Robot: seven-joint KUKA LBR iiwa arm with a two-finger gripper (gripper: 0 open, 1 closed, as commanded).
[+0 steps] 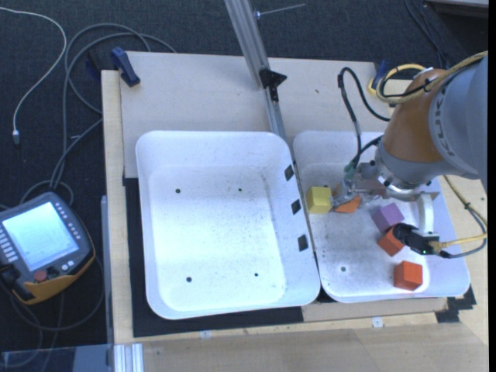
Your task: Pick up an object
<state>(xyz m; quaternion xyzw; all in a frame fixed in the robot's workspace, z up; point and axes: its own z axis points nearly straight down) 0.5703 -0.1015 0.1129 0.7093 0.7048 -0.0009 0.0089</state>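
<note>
We see the arm (pixel 434 122) reaching over the right bin (pixel 341 281), its gripper (pixel 353 188) low beside the yellow block (pixel 318 200) and an orange piece (pixel 348 204); whether it is open or closed we cannot tell; a purple block (pixel 387 215) and two orange blocks (pixel 390 243) (pixel 408 275) lie nearer the front; the left bin (pixel 155 153) sits alongside.

The arm (pixel 434 122) runs off the right edge, so its base cannot be seen. It covers the far right corner of the right bin (pixel 341 273). Beneath the arm, the gripper (pixel 350 196) is mostly hidden; whether its fingers are apart or together cannot be told. An orange piece (pixel 348 204) beside the yellow block (pixel 319 199) is partly covered by the arm, its shape unclear. The purple block (pixel 387 215) is partly hidden too.
</note>
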